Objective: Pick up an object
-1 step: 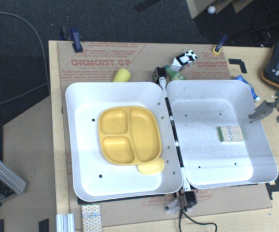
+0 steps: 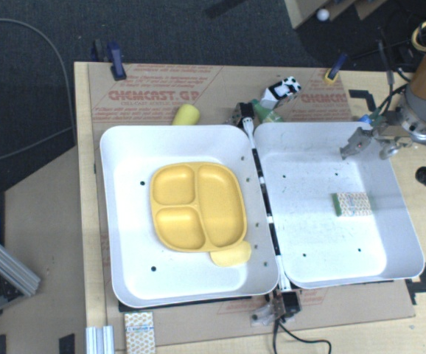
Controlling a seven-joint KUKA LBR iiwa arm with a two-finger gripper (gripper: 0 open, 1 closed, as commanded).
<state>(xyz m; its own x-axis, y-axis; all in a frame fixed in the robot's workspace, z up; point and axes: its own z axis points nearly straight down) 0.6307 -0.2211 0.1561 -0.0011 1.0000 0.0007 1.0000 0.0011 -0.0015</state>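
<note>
Hovering at the right bin's (image 2: 390, 264) upper right corner, the end effector (image 2: 375, 142) carries nothing; whether it is released or clenched I cannot tell. The likeliest target, a small flat packet (image 2: 351, 203), lies on that bin's floor, left of and below the end effector. It looks thin, so a low, square descent onto its middle would serve best. Bare floor surrounds it, the rims well apart. The left bin (image 2: 124, 198) holds a yellow divided tray (image 2: 197, 205).

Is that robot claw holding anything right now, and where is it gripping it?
Nothing is held. The grey two-finger gripper hangs over the right white bin, apart from the small green-edged packet lying there.
</note>
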